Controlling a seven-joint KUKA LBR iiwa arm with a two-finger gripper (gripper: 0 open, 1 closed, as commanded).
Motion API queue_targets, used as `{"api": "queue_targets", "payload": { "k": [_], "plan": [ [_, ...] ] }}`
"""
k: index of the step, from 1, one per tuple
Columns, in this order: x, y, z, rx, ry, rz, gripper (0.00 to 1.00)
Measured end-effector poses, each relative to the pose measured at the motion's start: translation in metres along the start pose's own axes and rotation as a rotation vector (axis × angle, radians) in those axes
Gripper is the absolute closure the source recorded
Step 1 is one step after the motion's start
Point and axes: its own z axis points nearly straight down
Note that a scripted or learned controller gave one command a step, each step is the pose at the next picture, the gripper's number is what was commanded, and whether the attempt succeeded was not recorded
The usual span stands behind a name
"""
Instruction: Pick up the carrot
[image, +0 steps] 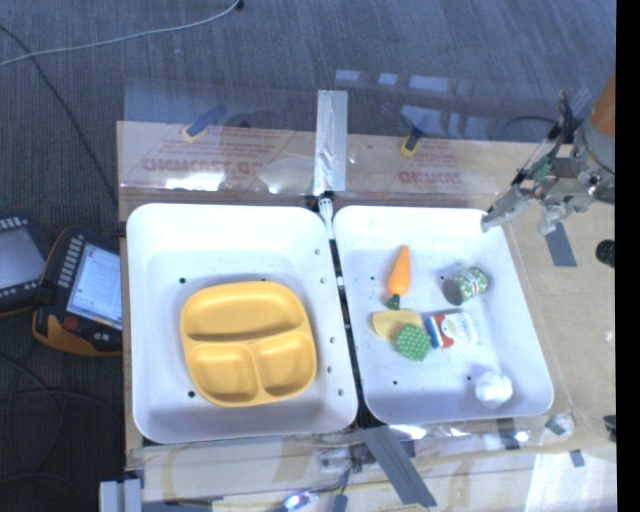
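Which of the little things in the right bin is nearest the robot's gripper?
The small green-grey can lying by the carrot. It sits closest to the bin's upper right corner, under the gripper; the rest lie farther off.

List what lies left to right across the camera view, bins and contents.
left bin → yellow tray → right bin holding carrot, green can, white ball → gripper
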Motion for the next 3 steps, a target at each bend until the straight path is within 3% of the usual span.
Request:
{"api": "queue_targets", "payload": {
  "k": [1, 2, 3],
  "plan": [
    [0.018, -0.059, 0.016, 0.001, -0.002, 0.006, 0.0],
    [0.117, -0.018, 0.069, 0.0, 0.001, -0.275, 0.0],
    [0.071, 0.021, 0.185, -0.012, -0.006, -0.336, 0.0]
  ]
}}
